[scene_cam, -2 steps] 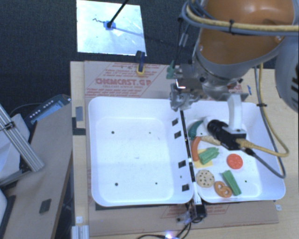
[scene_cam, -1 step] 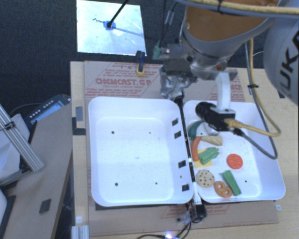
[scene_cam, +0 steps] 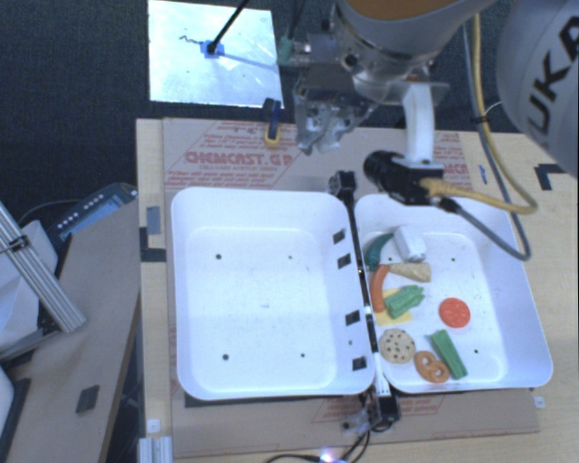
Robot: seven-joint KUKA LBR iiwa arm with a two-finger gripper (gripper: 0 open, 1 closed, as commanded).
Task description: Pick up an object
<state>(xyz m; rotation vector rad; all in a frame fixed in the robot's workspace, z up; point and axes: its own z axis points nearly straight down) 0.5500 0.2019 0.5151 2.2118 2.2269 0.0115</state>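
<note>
The worktop (scene_cam: 154, 298) carries two shallow white bins side by side on a sheet of printed cardboard (scene_cam: 231, 155). The left bin (scene_cam: 262, 289) is the larger shape in view, and the right bin (scene_cam: 507, 307) sits touching it along a black clipped seam.

The grey arm (scene_cam: 407, 27) reaches in from the upper right, its orange band at the top edge of the picture. Its gripper (scene_cam: 317, 136) hangs above the cardboard just behind the far rim of the left bin, well apart from the toys. Nothing sits between its fingers; whether they are spread or closed I cannot tell (the metal blurs together at this angle).

All the objects lie in the right bin, crowded toward its left wall. A green block (scene_cam: 447, 353) lies tilted near the front, a green leafy piece (scene_cam: 404, 299) on a yellow slice (scene_cam: 393, 316) sits in the middle, and an orange sausage (scene_cam: 378, 281) lies along the seam. A red disc (scene_cam: 454, 313) rests to the right of them. A round cookie (scene_cam: 396, 345) and a pretzel (scene_cam: 431, 366) lie near the front, a white cylinder (scene_cam: 409, 242) and a pale wedge (scene_cam: 412, 270) toward the back.
</note>
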